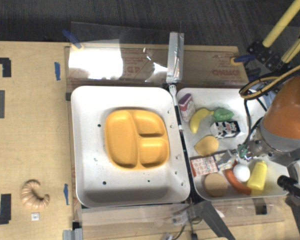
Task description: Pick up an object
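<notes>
The right bin (217, 196) holds several small items. Among them are a yellow banana (200, 119), a green leafy piece (221, 113), a black-and-white box (225, 128) and a small pink-and-white carton (185, 104). Nearer the front lie an orange-yellow round fruit (206, 145), a red-and-white packet (205, 165), a tan round piece (215, 183), a white egg (241, 173), an orange sausage shape (237, 182) and a yellow bottle (258, 176). My gripper (245, 152) hangs low over the bin's middle right, just above the egg and beside the packet's end. The grey wrist hides it.
The left bin (85, 149) carries a yellow divided plate (137, 137). A croissant-like pastry (34, 194) lies on the bench at the far left. The arm's orange band (290, 111) and black cables (257, 86) overhang the right bin's right side.
</notes>
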You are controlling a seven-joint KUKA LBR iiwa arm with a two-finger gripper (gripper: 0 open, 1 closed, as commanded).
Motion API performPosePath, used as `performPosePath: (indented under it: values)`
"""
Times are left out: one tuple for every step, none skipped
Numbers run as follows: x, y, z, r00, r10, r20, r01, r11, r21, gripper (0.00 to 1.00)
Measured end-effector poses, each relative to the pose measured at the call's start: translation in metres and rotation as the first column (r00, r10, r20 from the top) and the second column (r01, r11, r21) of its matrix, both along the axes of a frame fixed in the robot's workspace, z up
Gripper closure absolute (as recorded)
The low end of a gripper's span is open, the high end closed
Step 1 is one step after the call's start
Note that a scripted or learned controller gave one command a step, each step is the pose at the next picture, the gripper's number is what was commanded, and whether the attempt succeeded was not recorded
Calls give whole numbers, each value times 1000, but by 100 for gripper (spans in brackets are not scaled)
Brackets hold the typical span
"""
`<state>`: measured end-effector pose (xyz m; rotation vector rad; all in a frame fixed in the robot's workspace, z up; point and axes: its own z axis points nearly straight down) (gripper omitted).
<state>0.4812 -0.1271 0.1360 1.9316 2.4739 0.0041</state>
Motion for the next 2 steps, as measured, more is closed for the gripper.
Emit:
performPosePath:
  values:
    - [0, 0, 8, 1000, -2, 0, 2, 1000, 0, 100]
    - [0, -1, 8, 1000, -2, -1, 2, 1000, 0, 0]
